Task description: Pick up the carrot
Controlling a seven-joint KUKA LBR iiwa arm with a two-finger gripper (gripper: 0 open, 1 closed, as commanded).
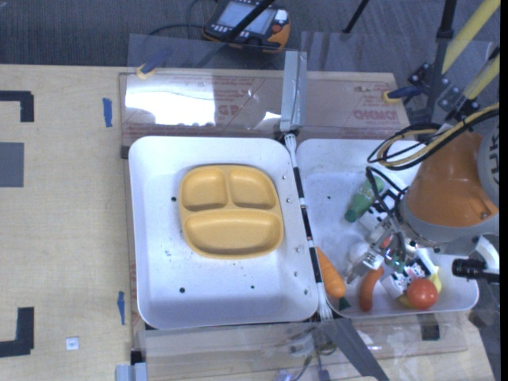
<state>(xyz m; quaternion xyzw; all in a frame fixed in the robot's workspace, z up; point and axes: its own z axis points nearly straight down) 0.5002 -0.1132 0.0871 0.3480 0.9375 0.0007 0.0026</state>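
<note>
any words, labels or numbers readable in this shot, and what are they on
None can be read for certain.
Red print on the clear plastic sheet behind the left white bin: too faint and blurred to read.
Red print on the clear plastic sheet behind the right white bin: appears mirrored and blurred, unreadable.
Screen of the black handheld device on the grey floor: lit, but too small to read.
</note>
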